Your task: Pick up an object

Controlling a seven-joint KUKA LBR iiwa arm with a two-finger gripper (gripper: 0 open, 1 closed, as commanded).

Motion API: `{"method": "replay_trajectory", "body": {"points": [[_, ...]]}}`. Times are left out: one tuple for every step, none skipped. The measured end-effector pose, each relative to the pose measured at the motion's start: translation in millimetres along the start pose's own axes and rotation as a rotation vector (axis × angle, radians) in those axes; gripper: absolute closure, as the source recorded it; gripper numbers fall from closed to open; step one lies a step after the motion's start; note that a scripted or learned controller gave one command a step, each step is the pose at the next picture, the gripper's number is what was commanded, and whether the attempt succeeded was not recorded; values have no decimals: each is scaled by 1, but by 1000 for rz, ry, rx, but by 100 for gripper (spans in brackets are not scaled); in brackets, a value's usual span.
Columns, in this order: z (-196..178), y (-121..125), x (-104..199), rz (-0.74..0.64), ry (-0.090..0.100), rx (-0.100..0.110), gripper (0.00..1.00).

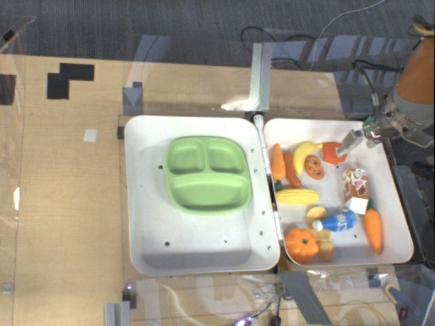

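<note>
The arm's orange band is cut off at the right edge. The gripper reaches into the right bin, its tip at a small red toy whose shape is hard to read. Whether it grips the toy, I cannot tell. A green tray lies in the left bin.

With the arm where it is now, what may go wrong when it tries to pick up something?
1. The toys in the right white bin lie crowded: the yellow toy banana touches the orange toy carrot, so two may be pushed or lifted together.
2. The gripper sits by the small red-orange toy near the bin's far wall; it might nudge the toy instead of grasping it.
</note>
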State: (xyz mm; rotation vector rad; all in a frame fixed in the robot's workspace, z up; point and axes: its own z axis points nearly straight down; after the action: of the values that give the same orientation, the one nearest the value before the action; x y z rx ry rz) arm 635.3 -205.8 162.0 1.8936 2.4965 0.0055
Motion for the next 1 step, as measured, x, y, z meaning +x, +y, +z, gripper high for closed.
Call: {"method": "replay_trajectory", "body": {"points": [[9,-25,7,233,1,4,0]]}}
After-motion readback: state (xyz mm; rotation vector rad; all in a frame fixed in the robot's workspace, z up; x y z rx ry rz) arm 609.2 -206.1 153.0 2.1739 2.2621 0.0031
